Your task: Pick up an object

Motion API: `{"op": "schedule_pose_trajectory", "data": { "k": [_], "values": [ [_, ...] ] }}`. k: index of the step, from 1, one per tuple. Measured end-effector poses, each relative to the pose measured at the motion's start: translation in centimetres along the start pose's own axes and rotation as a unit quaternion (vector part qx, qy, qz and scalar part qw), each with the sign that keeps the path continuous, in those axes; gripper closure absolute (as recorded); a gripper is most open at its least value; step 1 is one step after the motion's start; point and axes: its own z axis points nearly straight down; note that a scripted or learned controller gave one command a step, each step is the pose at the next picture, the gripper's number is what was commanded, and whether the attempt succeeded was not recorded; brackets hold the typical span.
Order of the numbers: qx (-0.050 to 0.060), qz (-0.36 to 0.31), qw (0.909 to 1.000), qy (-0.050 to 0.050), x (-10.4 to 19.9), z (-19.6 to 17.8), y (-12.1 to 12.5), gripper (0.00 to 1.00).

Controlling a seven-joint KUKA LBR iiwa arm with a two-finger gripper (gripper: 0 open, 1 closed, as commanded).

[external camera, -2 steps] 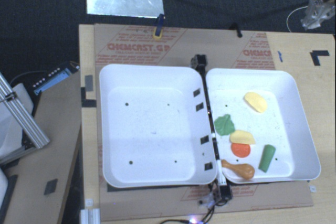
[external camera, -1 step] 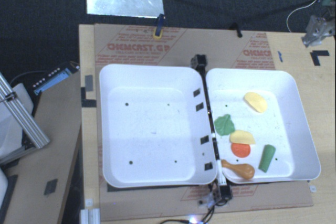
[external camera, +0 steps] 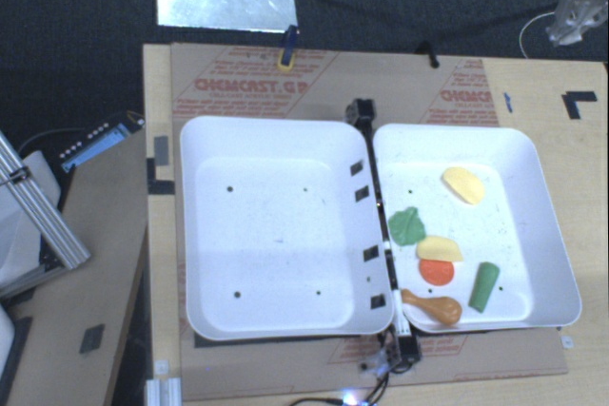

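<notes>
Right bin (external camera: 533, 168): holding every candidate, all sitting in its near half.
Items: a pale yellow slice (external camera: 462, 184) lying apart toward the middle; a green leaf (external camera: 407, 225) lying beside the divider; a yellow wedge (external camera: 439, 248) touching a red disc (external camera: 437, 272); a green stick (external camera: 483, 286) lying at a slant; a brown drumstick (external camera: 433, 305) resting against the near wall.
Left bin (external camera: 276, 233): showing bare white floor with a few dark dots.
Gripper: I cannot tell whether it is open, closed or gripping anything.
Task progress: judging from the items lying loose, nothing is being lifted yet.
Risk, clustering: the wedge and disc are touching, so fingers closing on one are likely to be nudging or dragging the other.
Risk, walls: the drumstick and leaf are sitting tight to wall and divider, leaving little room for a finger on that side.
Risk, flatness: the slice and disc are looking thin, so fingers may be sliding over them.
Safest pick: probably the stick, standing clear of its neighbours.
Writing: the board (external camera: 247, 76) under the bins is showing red "CHEMCAST GP", repeating at the right, where it is only partly legible.
</notes>
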Motion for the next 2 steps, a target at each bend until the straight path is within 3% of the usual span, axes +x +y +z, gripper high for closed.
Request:
{"op": "schedule_pose_trajectory", "data": {
  "k": [1,2],
  "values": [
    [-0.002,-0.002,1.0000,0.001,2.9,-6.1,-5.8,1.00],
    [0.000,0.002,1.0000,0.000,-2.3,-2.8,0.1,1.00]
  ]
}}
